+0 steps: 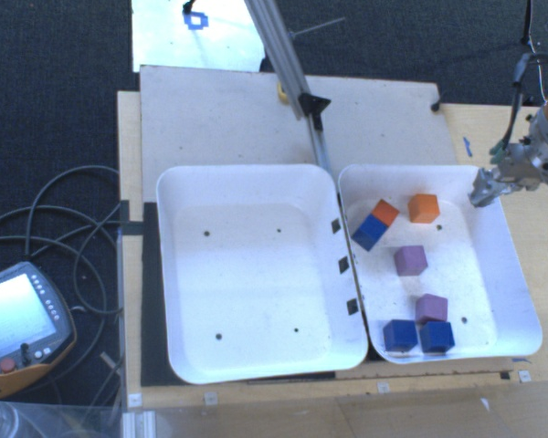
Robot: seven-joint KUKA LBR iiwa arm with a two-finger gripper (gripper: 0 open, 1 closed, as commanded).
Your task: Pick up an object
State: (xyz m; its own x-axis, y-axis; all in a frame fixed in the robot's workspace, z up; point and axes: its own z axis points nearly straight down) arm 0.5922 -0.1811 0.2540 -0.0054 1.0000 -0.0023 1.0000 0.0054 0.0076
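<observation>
Two blue blocks [418,336] sit at the right bin's [516,281] front edge. The gripper [483,191] hangs over that bin's far right rim, well apart from the orange block [424,208], purple blocks [410,260] and orange-blue pair [375,225]. Left bin [256,272] alongside.

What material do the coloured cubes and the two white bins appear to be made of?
The coloured cubes: probably foam or painted wood, going by their matte, flat colours and lack of shine. The white bins: probably moulded plastic, with smooth surfaces, rounded corners and thin rims.
</observation>
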